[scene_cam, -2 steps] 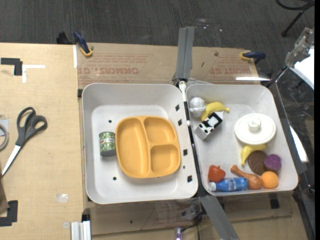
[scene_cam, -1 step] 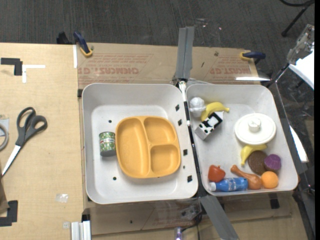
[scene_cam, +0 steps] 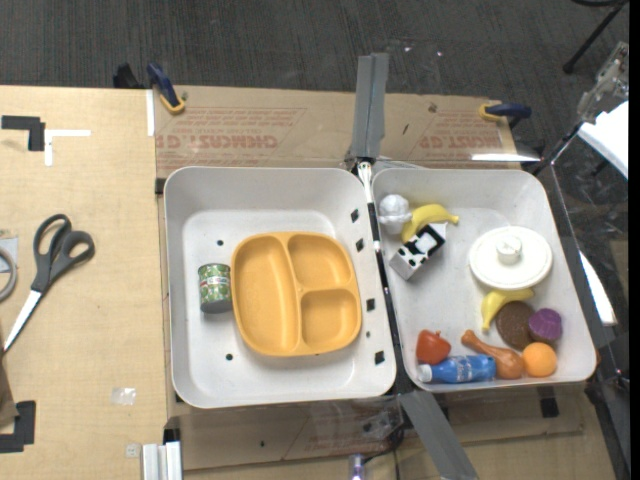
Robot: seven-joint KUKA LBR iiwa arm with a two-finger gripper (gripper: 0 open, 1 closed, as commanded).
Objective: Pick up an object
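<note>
We saw 2 white bins side by side on the bench, the left bin (scene_cam: 180, 368) and the right bin (scene_cam: 545, 203), their inner walls touching along the middle.

In the left bin lay a yellow divided plate (scene_cam: 296, 293) with 3 compartments, set near the middle of the floor. A small green can (scene_cam: 214, 288) lay just beside the plate's left edge; we could not tell whether the 2 touched.

The right bin held the rest. At its upper left sat a small whitish ball (scene_cam: 394, 208), with a banana (scene_cam: 432, 216) just beside it and a black-and-white box (scene_cam: 418, 251) tilted below both. A round white lidded dish (scene_cam: 510, 258) stood to the right of these. Under the dish's lower edge we noted a 2nd banana (scene_cam: 493, 308), touching a brown disc (scene_cam: 516, 323), and a purple piece (scene_cam: 546, 323) against the disc's right side. An orange fruit (scene_cam: 540, 360) sat in the lower right corner. Along the bottom lay a blue bottle (scene_cam: 462, 370) on its side, a red piece (scene_cam: 433, 346) above its left end, and a brown stick-shaped item (scene_cam: 490, 353) slanting between the red piece and the orange fruit.

On the bench to the far left lay a pair of scissors (scene_cam: 50, 258), well apart from the bins.

We could not tell how far open the pincer was, or whether it had hold of anything.
</note>
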